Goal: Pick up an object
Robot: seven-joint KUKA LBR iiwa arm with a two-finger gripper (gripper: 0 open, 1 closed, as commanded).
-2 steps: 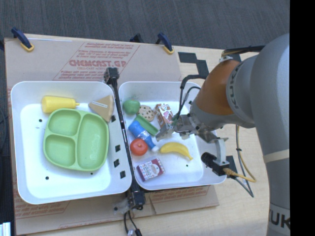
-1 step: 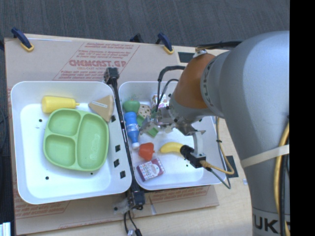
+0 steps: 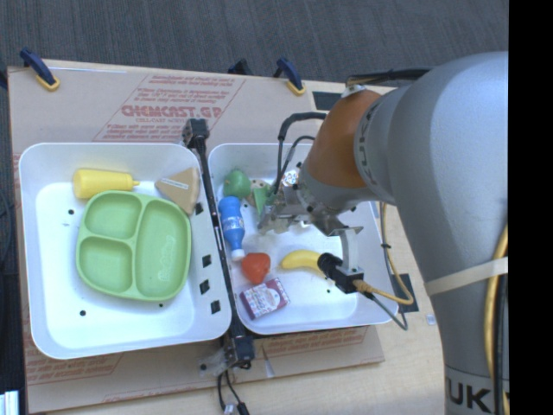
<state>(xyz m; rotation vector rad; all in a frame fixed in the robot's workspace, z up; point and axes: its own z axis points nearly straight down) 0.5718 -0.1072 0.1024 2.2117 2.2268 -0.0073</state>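
Observation:
My gripper (image 3: 275,216) reaches down into the right bin (image 3: 346,314), near its middle, just right of the blue bottle (image 3: 232,223) and below a green toy (image 3: 236,183). Beneath it lie a yellow banana (image 3: 300,260), a red round object (image 3: 255,267) and a small red and white packet (image 3: 264,299). The wrist and its orange band (image 3: 339,141) cover the fingers from above, so I cannot make out what lies between them.
The left bin (image 3: 52,318) bears a green divided plate (image 3: 135,245), a yellow bottle (image 3: 102,182) and a tan wedge (image 3: 180,188). The grey arm covers the right bin's right side. A black cable (image 3: 371,290) trails over that bin's lower right corner.

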